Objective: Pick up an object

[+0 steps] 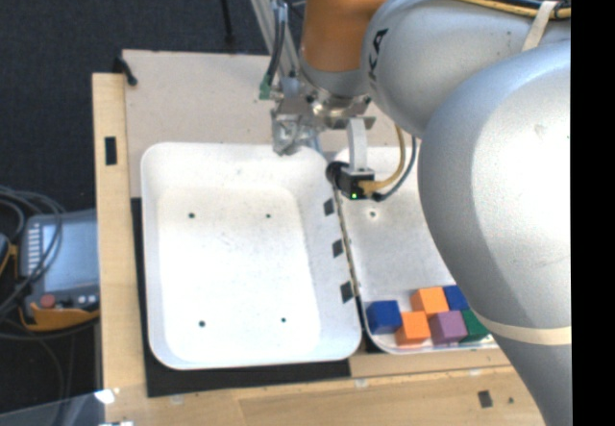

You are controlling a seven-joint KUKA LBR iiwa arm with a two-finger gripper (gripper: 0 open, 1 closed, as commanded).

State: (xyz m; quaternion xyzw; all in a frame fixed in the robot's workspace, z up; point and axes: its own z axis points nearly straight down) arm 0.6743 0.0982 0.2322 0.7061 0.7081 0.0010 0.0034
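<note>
At the far left, beside the bench, a grey control pendant [58, 256] with dark cables lies on the floor. Next comes the left bin [183, 174], a shallow white tray with a few small dark dots on its floor. Above its upper right corner is the gripper [288, 137]; it sits at the back rim of this bin, near the wall between the two bins, and it is small and partly hidden under the wrist, so I cannot tell if it is released or clenched, and I see no object in it. Above the gripper is the orange band [346, 1] of the arm [480, 126], whose big grey body covers much of the right bin [394, 232]. In the near corner of the right bin lies a group of small blocks, close together and some touching: a blue block [383, 315] at the left, then an orange block [414, 326], a second orange block [430, 299] behind it, a purple block [448, 326], and what seems to be a green block [474, 325] at the edge of the arm. These blocks are well apart from the gripper.
</note>
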